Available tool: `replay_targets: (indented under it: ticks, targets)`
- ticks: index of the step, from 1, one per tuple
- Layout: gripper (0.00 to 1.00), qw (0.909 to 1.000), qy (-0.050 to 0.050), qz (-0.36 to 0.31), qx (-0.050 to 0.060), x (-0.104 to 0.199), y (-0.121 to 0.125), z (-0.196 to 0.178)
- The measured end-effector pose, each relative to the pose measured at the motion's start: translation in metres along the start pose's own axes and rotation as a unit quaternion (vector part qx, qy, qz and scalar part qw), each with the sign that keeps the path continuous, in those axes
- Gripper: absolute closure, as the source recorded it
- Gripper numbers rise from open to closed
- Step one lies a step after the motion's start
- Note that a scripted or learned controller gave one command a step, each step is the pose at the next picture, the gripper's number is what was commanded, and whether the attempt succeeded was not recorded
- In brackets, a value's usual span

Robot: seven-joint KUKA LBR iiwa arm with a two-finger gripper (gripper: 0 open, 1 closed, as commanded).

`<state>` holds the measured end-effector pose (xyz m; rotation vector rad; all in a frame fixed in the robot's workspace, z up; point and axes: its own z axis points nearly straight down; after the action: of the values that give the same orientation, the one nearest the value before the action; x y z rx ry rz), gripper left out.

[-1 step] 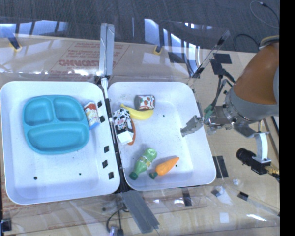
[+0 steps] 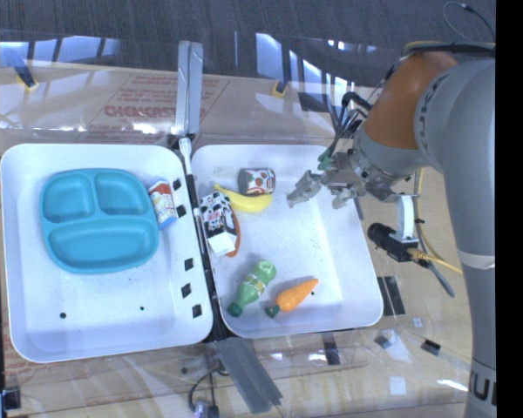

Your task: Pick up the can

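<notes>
- The left bin [image 2: 17,259] holds a blue divided plate [image 2: 98,219], with bare floor along its near edge.
- The can [image 2: 163,204] lies tilted just right of that plate, near the divider between the bins.
- In the right bin [image 2: 353,277], a cow-print carton [image 2: 216,219] sits by the divider; a banana [image 2: 247,202] touches a small brown-white tin [image 2: 256,180] near the far edge.
- A green bottle [image 2: 250,286] and a carrot [image 2: 293,294] lie near the front rim.
- The gripper [image 2: 321,190] hovers over the right bin's far right part, well apart from the can, fingers spread and holding nothing.
</notes>
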<state>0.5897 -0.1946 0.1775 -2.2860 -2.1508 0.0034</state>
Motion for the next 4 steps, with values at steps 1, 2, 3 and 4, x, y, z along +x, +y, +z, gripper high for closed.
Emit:
replay_targets:
  ticks: [1,2,3,4]
  targets:
    - [0.0,0.9998,0.0,-0.021,-0.002,0.026,0.051,0.066]
    - [0.0,0.9981,0.0,0.061,-0.001,0.031,0.053,-0.01]
    - [0.0,0.9977,0.0,0.068,0.001,0.092,0.051,0.032]
    - [0.0,0.9961,0.0,0.088,0.001,0.104,0.056,0.086]
